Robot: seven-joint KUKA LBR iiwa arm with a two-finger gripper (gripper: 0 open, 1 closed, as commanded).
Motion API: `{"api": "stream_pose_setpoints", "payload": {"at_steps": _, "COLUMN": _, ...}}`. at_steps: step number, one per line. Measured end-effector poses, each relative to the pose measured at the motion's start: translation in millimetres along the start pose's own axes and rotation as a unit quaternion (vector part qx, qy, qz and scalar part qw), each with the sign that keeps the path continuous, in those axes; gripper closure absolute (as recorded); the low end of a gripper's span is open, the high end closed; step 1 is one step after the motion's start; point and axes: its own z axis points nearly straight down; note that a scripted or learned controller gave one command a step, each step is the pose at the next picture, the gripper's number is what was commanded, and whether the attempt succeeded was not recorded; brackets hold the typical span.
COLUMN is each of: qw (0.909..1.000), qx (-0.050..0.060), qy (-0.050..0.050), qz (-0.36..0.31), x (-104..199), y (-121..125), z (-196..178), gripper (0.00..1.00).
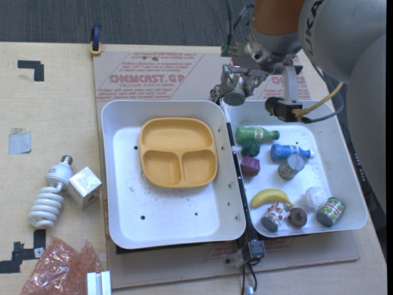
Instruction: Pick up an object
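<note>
My gripper (234, 92) hangs over the far edge of the bins, near the wall between them, and I see nothing held in it. The right bin (350, 183) holds a green bottle (256, 134), a blue bottle (290, 152), a purple object (250, 165), a grey can (288, 168), a banana (272, 196), a white ball (315, 196) and small cans (276, 216). The green bottle lies closest to the gripper, a little toward the front and right of it. In the left bin (123, 214) lies a yellow divided plate (178, 151).
The arm's grey body and orange band (276, 5) cover the top right. A black cable (307, 110) loops above the right bin's far edge. On the bench to the left lie a spiral light bulb (49, 195), a white cube (85, 185) and a red mesh bag (58, 269).
</note>
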Motion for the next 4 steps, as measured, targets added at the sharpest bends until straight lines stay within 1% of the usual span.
{"api": "stream_pose_setpoints", "payload": {"at_steps": 1, "qw": 1.0, "qx": -0.001, "qy": 0.0, "qz": 0.001, "x": -10.6, "y": 0.1, "z": -18.9, "gripper": 1.0}}
{"api": "stream_pose_setpoints", "payload": {"at_steps": 2, "qw": 1.0, "qx": 0.0, "qy": 0.0, "qz": 0.0, "x": 30.9, "y": -3.9, "z": 10.0, "gripper": 1.0}}
{"api": "stream_pose_setpoints", "payload": {"at_steps": 3, "qw": 1.0, "qx": 0.0, "qy": 0.0, "qz": 0.0, "x": 34.5, "y": -25.1, "z": -5.3, "gripper": 1.0}}
{"api": "stream_pose_setpoints", "payload": {"at_steps": 4, "qw": 1.0, "qx": -0.001, "qy": 0.0, "qz": 0.0, "x": 31.4, "y": 0.2, "z": -8.5, "gripper": 1.0}}
